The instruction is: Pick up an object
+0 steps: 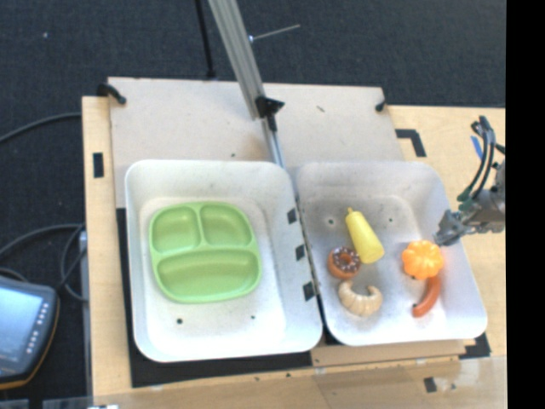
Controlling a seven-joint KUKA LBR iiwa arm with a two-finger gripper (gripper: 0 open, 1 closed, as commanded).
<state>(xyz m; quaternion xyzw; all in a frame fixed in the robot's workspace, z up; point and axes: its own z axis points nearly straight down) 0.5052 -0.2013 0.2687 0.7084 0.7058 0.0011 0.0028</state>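
Claw (446, 228) of mine hangs at the right bin's (387, 186) edge, just beside the orange pumpkin toy (422, 260); it carries nothing yet. Reaching comes now, I think. Next I drop down over the pumpkin and squeeze.

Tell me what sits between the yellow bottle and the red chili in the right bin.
In the camera view, the orange pumpkin sits between the yellow bottle and the red chili, just above the chili's upper end.

Grey wrist (487, 204), looping dark cables (482, 153)
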